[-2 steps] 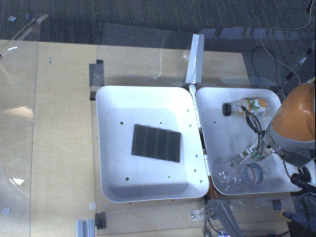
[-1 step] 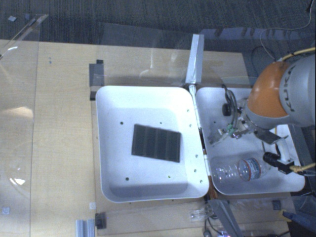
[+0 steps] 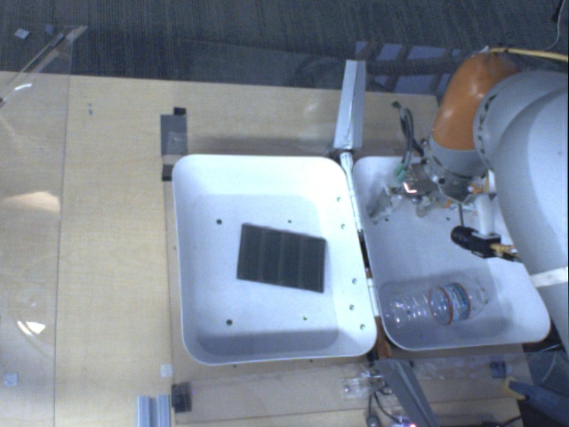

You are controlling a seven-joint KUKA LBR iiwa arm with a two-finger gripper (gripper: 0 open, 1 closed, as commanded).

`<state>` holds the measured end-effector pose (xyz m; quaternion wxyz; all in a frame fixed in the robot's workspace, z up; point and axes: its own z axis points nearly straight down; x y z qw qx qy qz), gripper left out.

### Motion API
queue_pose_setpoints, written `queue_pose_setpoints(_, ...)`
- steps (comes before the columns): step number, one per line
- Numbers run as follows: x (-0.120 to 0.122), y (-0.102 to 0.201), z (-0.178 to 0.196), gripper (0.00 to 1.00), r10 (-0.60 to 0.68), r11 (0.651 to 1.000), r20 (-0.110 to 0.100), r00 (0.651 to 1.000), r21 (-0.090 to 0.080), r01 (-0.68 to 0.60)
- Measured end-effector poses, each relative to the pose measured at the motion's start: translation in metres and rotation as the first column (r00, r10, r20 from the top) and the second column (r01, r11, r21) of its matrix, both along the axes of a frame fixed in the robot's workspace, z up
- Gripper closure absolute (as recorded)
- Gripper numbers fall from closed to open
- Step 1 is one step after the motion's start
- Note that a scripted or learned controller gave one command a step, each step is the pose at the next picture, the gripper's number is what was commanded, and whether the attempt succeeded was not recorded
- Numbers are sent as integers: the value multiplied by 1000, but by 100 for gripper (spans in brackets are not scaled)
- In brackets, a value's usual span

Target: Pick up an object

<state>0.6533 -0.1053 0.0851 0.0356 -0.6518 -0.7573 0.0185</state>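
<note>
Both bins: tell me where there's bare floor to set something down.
Left bin: bare white floor rings the dark ribbed mat, widest between the mat and the far wall. Right bin: a bare patch in the middle, between the gripper and the clear plastic bottle. Crowded at its far end under the arm and along the near wall.

The arm [image 3: 524, 140] hides the right bin's [image 3: 400, 238] far corner, perhaps the jaws too.
</note>
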Motion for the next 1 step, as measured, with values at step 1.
queue_pose_setpoints(1,-15,-63,89,0,-308,950,85,947,-18,311)
